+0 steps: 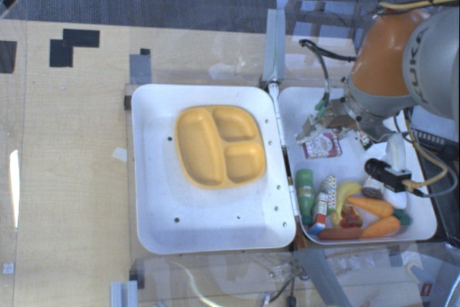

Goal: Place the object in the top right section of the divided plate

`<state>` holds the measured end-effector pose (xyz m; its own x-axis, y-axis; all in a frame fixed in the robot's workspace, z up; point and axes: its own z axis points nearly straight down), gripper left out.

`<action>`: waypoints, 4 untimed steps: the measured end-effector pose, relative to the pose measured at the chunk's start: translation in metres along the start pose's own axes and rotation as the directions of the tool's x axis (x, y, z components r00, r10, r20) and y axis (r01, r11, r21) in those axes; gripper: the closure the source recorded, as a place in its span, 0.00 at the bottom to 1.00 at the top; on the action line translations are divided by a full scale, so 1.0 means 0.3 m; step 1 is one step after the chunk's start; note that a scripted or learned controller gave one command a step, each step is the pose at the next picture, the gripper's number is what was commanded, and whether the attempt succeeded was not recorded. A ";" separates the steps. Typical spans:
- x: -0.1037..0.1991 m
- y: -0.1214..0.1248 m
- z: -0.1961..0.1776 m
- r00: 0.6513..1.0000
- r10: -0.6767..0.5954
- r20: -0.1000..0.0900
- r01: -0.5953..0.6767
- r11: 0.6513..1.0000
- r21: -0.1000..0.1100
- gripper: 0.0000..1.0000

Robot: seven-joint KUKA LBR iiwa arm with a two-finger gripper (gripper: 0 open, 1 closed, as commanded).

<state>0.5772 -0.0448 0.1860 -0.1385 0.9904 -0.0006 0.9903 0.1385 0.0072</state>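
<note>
- The arm (402, 54) leans in from the upper right, wrist bent down over the right bin (424, 226).
- The gripper (321, 127) hangs just above a red packet (321, 146); its finger spread is unclear.

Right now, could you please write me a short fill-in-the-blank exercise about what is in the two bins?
1. The yellow divided plate lies in the ____ bin.
2. The plate has ____ sections.
3. The claw hovers over the ____ bin.
4. The carrots lie at that bin's ____ end.

Missing words: left; three; right; near
</note>
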 end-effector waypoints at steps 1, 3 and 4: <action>-0.022 -0.017 -0.209 0.981 -0.192 0.001 0.192 0.981 -0.001 1.00; 0.409 0.060 -0.161 0.998 -0.062 -0.001 0.062 0.998 0.002 1.00; 0.409 0.060 -0.161 0.998 -0.062 -0.001 0.062 0.998 0.002 0.00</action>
<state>0.5777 0.0791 0.2342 -0.2001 0.9798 -0.0004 0.9798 0.2001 0.0050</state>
